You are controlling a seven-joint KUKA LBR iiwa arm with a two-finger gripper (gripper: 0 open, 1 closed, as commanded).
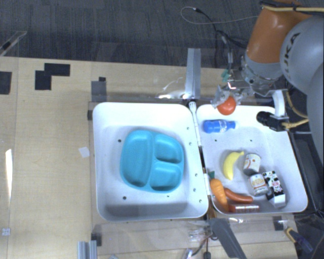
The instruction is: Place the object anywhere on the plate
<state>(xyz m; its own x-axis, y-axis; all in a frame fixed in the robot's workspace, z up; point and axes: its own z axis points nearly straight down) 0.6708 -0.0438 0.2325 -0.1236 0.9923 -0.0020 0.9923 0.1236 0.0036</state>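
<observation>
Overhead, the grey arm's end effector (229, 96) hangs above the right bin's (298, 187) far left corner, grasping a small red-orange tomato-like object (227, 105) between its fingers. A blue divided plate (151, 160) lies in the middle of the left bin (104, 152) on the counter (45, 167).

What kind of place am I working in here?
Most likely a robot lab test bench, not a kitchen: two white bins sit side by side on a taped wooden bench, toy food such as a banana and carrot fills one, and loose cables trail behind the arm.
</observation>
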